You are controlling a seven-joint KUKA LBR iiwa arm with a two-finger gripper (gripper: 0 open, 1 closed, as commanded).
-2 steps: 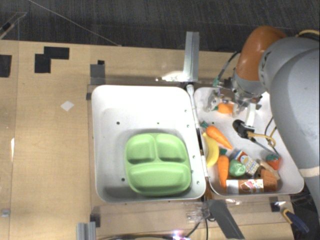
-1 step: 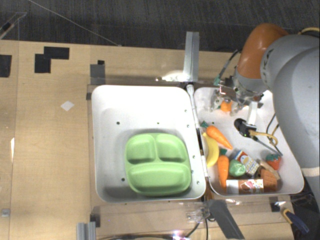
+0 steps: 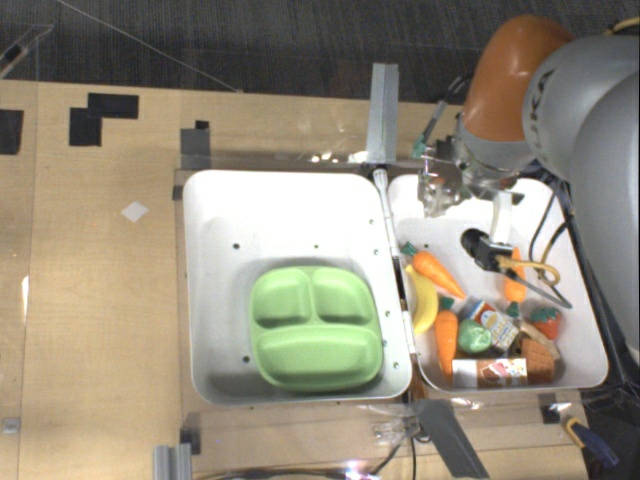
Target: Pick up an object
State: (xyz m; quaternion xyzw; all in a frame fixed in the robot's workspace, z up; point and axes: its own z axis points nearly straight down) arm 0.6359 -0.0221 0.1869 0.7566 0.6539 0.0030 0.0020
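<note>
your gripper (image 3: 438, 196) hangs over the far left corner of the right bin (image 3: 585, 343), close to the wall it shares with the left bin (image 3: 230, 228). from this slanted view you cannot tell how far the gripper is open, or whether it has hold of anything. everything you could pick lies lower in the view than the gripper, toward the near end of the right bin. closest is a carrot (image 3: 436, 271), just below the gripper and lying at a slant, with its green top toward the shared wall. a yellow banana (image 3: 423, 306) lies under it along that wall, touching it. further down from the gripper, a second carrot (image 3: 446, 340) lies lengthwise just beside the banana's lower end, with a round green piece (image 3: 472, 339) and a small printed carton (image 3: 497, 325) packed against its right side. at the near wall, the farthest spot from the gripper, a white and red box (image 3: 488, 372) lies flat beside a brown block (image 3: 541, 360). down and to the gripper's right sits an orange-handled tool (image 3: 518, 284), too small to make out, and below that a red piece with a green top (image 3: 544, 318). well to the gripper's lower left, a green divided plate (image 3: 315, 326) rests in the left bin on the bench (image 3: 90, 268).
</note>
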